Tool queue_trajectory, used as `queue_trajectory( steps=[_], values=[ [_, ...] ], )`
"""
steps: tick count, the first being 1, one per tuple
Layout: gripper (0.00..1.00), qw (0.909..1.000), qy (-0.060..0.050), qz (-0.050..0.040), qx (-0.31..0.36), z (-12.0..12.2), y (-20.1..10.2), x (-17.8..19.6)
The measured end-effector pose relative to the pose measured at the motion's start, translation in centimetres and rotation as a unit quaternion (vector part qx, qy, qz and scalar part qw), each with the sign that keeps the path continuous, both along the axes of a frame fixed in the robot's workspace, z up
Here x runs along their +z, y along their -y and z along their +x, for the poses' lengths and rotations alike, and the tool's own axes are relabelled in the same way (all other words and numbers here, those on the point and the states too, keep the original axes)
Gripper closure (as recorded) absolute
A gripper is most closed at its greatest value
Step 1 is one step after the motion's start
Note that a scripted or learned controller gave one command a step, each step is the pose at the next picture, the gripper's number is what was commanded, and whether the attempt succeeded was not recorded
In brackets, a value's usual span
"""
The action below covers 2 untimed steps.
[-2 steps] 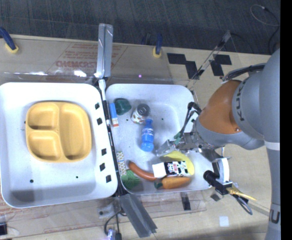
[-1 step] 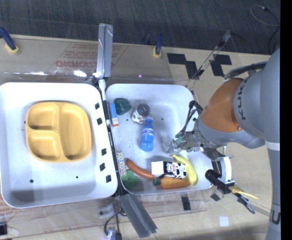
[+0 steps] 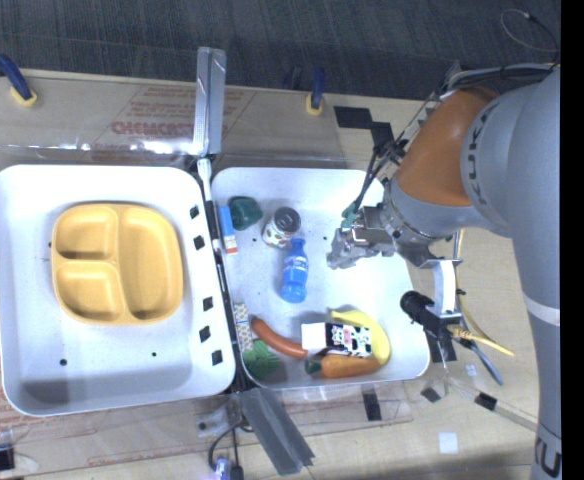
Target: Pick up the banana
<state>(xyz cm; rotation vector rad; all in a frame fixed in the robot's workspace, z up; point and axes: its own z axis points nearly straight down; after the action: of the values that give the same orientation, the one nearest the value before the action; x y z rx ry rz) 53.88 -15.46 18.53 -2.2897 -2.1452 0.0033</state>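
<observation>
The yellow banana lies near the front right corner of the right bin, partly under a black-and-white patterned box. My gripper hangs over the middle right of that bin, a hand's width behind the banana and apart from it. Nothing shows between its fingers.
The right bin also holds a blue bottle, a small can, a green item, a hot dog, a carrot and green food. A yellow divided tray sits in the left bin.
</observation>
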Motion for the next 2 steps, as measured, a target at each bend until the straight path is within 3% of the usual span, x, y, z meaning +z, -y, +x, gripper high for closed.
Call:
queue_trajectory(
  steps=[1,2],
  values=[
    [0.00,1.0000,0.000,0.0000,0.000,0.0,0.0,0.0],
    [0.00,0.9988,0.000,0.0003,0.050,-2.8,4.8,-1.5]
  ],
)
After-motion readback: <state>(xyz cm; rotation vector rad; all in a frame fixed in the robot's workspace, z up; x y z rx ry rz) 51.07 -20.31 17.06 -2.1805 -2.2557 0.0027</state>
